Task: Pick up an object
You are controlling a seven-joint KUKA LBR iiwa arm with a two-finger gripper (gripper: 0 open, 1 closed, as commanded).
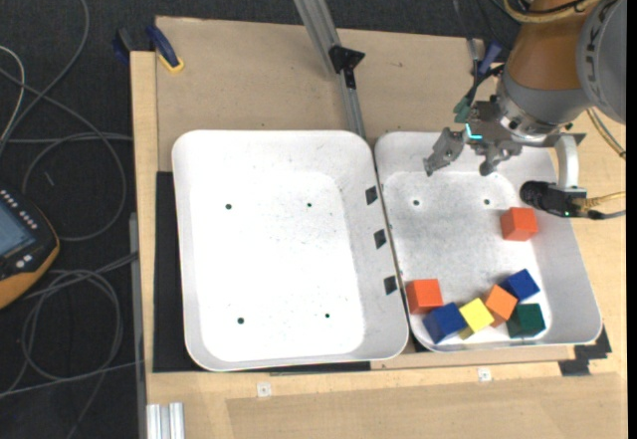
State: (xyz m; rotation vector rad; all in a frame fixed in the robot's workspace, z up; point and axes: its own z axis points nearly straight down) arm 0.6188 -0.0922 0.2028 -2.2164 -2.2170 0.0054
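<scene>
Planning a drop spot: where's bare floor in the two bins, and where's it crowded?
Left bin: bare floor edge to edge. Right bin: open in the middle, between the gripper at the far wall and the blocks. Crowded at its near edge, where the blue block, yellow block and green block cluster; lone orange block by the right wall.
</scene>
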